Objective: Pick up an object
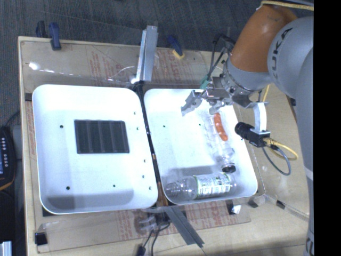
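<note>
So the grey arm (277,41) with its orange band comes in from the upper right. Left bin (53,143) has a dark ribbed rectangle (101,136) lying flat in the middle. In the right bin (170,143), a clear plastic bottle (200,186) lies along the bottom edge, and a clear bottle with orange inside (219,135) lies near the right wall. The gripper (203,103) hangs over that bin's upper part, fingers spread wide, nothing between them.

The arm (285,41) bears part of "KUKA"; red print on the bench (96,65) is unreadable.
</note>
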{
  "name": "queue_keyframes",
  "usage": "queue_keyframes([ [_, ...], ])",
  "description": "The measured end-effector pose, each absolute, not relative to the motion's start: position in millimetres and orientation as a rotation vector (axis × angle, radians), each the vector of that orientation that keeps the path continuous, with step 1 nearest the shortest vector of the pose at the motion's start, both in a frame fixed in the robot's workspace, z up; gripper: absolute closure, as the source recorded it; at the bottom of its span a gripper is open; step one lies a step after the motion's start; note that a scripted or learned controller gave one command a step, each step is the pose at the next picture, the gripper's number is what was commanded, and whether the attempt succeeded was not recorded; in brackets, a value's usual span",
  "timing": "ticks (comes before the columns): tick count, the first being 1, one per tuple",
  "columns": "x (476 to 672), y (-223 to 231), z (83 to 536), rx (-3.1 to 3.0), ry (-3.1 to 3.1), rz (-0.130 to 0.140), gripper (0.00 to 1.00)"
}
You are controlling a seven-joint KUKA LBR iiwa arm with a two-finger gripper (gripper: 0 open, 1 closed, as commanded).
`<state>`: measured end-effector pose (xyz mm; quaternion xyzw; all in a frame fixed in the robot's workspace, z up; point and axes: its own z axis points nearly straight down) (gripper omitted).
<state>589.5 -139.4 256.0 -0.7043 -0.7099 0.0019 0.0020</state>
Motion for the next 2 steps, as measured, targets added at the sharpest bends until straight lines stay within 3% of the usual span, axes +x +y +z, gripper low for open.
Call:
queue_keyframes([
  [1,555.5,-120.0,411.5,-1.777,-2.6,-0.002,0.0],
  [2,562.2,-151.6,298.2,-1.698,-2.641,0.004,0.0],
])
